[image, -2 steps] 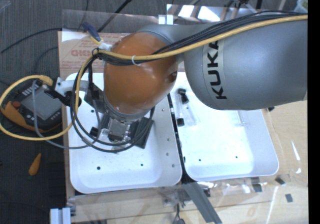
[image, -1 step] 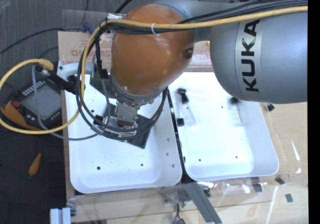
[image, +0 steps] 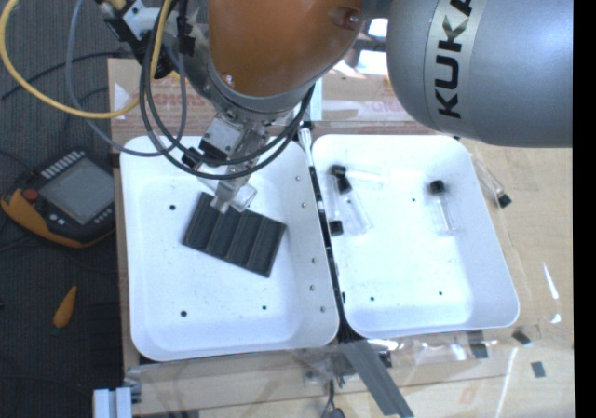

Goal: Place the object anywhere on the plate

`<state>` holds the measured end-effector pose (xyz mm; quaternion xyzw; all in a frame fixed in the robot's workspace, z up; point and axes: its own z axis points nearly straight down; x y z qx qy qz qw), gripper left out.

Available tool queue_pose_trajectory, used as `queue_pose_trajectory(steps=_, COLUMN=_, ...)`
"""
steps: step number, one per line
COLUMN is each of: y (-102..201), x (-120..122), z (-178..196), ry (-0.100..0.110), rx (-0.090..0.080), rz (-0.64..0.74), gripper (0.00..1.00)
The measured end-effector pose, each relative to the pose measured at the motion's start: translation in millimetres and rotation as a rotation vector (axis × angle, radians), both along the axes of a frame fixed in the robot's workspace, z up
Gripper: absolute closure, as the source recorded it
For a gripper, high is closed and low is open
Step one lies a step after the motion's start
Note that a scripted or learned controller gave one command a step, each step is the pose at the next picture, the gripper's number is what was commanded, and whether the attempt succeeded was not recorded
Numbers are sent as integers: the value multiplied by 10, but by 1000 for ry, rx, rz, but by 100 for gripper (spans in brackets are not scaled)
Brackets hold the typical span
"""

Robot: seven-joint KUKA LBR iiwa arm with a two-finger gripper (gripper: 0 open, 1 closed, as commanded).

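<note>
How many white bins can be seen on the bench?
2. The left bin holds a dark ribbed plate, with the claw above its upper edge. The right bin lies beside it.

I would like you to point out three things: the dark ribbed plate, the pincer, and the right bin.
dark ribbed plate (image: 235, 237): camera view, middle of its ribbed top.
pincer (image: 233, 196): camera view, between its fingertips, at the plate's upper edge.
right bin (image: 400, 258): camera view, bare white floor.

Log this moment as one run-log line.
end effector: over left bin, at upper edge of dark ribbed plate | right bin: clear tubes with black caps
</note>
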<state>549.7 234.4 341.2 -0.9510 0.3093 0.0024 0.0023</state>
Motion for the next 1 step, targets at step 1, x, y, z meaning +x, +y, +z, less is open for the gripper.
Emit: queue_pose_trajectory(steps=1, y=-2, x=-517, z=-158, ry=2, rx=-3, rz=178, gripper=100)
